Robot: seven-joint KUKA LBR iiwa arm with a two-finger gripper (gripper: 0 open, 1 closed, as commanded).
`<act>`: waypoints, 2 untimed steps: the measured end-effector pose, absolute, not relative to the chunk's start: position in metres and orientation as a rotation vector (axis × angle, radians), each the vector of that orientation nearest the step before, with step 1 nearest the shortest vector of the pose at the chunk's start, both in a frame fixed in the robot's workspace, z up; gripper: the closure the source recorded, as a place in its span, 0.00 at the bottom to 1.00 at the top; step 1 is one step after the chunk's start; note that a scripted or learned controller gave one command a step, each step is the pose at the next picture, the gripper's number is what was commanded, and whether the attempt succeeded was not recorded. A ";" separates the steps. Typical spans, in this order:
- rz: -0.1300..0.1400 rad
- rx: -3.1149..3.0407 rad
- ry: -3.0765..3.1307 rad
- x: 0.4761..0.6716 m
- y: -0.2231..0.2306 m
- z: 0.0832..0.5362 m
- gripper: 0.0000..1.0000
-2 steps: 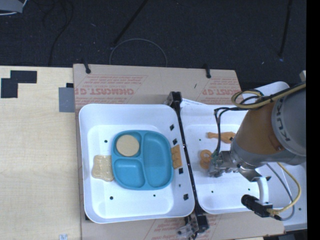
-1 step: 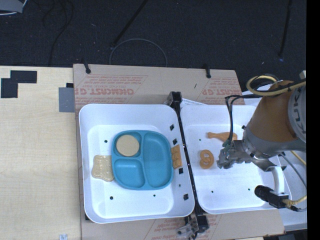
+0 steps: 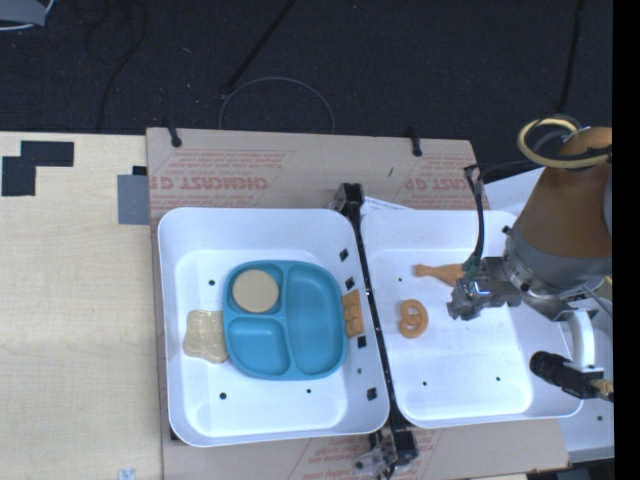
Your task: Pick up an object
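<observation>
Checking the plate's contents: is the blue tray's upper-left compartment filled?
Filled: a round tan disc lies in the upper-left compartment of the blue tray.

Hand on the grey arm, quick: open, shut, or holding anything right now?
Hand: cannot be told from this view. It sits over the right white bin, beside the small orange pretzel-shaped piece, not on it.

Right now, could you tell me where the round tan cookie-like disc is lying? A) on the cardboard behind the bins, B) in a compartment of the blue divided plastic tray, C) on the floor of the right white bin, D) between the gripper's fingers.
B: the round tan disc lies in the upper-left compartment of the blue divided tray, in the left white bin.
</observation>
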State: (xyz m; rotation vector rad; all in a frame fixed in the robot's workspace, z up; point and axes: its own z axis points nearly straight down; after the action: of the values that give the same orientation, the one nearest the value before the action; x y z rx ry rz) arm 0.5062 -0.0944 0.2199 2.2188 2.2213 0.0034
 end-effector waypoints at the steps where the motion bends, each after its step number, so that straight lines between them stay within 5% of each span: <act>1: 0.000 2.221 2.222 0.507 -0.095 0.243 1.00; 2: -0.003 2.222 2.227 0.504 -0.045 0.230 1.00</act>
State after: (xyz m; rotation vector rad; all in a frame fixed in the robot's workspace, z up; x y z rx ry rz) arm 0.5036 -0.0449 0.2298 2.2218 2.2272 -0.0032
